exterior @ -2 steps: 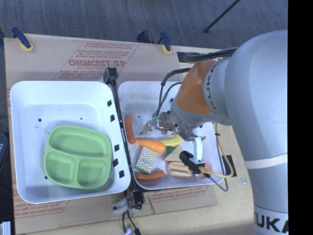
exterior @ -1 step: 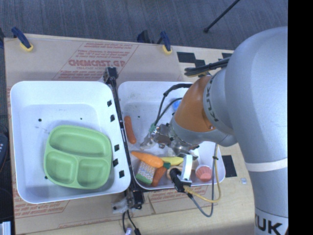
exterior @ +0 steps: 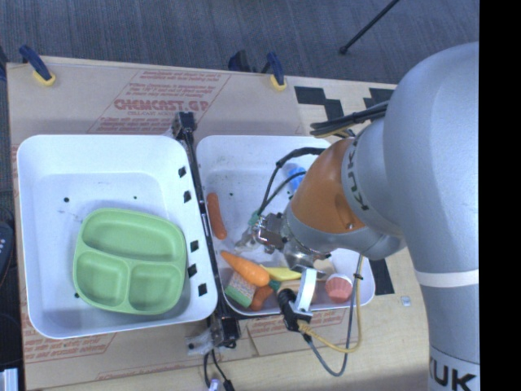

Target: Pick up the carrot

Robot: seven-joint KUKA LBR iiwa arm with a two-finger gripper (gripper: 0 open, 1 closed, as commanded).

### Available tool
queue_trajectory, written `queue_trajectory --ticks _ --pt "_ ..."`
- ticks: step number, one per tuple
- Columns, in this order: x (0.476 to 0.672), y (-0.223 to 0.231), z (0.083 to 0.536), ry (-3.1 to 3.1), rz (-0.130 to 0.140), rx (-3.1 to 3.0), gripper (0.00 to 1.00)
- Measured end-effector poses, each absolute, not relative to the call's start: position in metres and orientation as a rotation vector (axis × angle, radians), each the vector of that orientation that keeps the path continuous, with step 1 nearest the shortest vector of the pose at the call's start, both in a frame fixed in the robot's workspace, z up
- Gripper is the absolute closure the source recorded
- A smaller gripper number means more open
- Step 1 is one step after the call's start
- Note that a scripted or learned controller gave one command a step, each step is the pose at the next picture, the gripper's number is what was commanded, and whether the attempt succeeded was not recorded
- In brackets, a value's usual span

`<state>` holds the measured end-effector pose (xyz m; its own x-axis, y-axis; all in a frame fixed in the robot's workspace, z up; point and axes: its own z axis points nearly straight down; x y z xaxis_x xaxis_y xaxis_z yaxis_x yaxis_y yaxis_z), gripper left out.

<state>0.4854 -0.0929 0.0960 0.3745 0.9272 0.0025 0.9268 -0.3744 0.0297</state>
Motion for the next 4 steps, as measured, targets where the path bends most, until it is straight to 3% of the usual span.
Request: queue_trajectory --ticks 1,2,3,4 --pt "0.4877 -0.0930 0.0972 1.579 0.041 2.679 0.00" --pt "0.4840 -0.0930 0.1052 1.587 0.026 2.690 1.00" --pt "0.4851 -0.0928 0.1059 1.587 0.029 2.688 0.00" --pt "0.4838 -0.0986 0.0982 0.845 0.033 3.005 0.00"
